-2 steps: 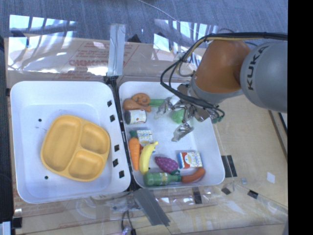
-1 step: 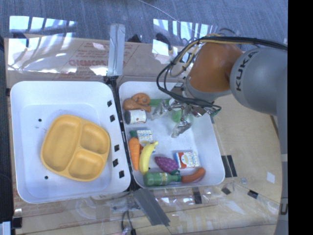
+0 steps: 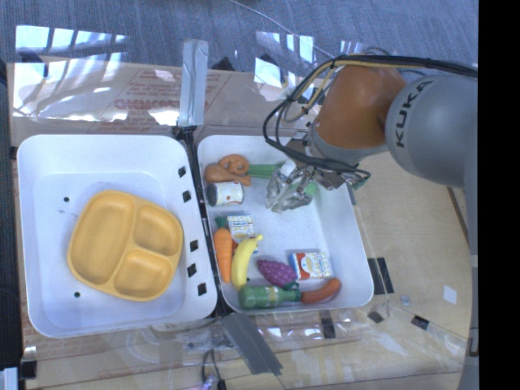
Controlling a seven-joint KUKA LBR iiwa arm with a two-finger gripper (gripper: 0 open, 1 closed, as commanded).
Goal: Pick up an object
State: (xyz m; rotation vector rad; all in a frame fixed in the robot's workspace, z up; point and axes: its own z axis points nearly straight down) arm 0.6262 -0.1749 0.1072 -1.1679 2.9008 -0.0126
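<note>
The right bin (image 3: 345,242) holds several toy foods. A brown pastry (image 3: 230,167) and a green vegetable (image 3: 262,170) lie at its far end, with a small can (image 3: 226,193) just below them. Along the left side are a little carton (image 3: 240,225), a carrot (image 3: 224,253) and a banana (image 3: 244,258). Near the front lie a purple fruit (image 3: 276,271), a red-and-white box (image 3: 311,264), a sausage (image 3: 321,292) and a green bottle (image 3: 268,297). My gripper (image 3: 289,192) hangs low in the upper middle of this bin, just right of the green vegetable and the can.
The left bin (image 3: 32,185) holds a yellow divided plate (image 3: 123,244). A black divider with clips (image 3: 193,218) separates the two bins. The arm's orange band (image 3: 353,108) and cables (image 3: 284,120) loom over the right bin's far corner. Bare bin floor lies right of the gripper.
</note>
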